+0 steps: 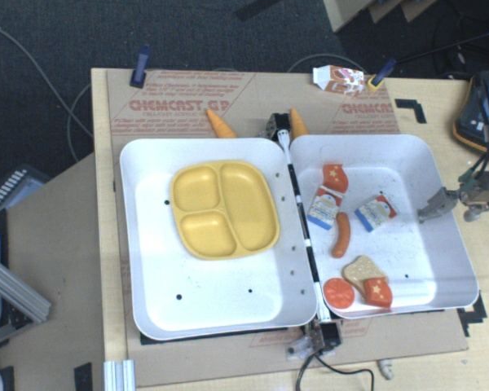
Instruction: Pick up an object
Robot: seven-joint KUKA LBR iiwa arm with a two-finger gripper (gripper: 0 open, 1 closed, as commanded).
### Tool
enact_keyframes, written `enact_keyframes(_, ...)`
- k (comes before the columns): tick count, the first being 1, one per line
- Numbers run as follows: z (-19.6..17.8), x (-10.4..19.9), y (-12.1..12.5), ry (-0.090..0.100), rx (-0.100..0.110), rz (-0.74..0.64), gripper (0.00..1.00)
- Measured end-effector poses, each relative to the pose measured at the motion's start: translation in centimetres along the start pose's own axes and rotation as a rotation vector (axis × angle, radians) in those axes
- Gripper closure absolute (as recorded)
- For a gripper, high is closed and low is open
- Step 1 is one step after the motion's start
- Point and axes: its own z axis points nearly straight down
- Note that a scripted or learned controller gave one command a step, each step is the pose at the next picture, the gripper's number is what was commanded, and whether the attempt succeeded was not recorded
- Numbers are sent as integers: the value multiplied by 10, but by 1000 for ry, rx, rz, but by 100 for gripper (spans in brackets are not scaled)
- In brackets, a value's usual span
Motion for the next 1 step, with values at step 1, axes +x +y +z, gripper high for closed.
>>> enact_keyframes(1,65,63,46,3,3,-1,0)
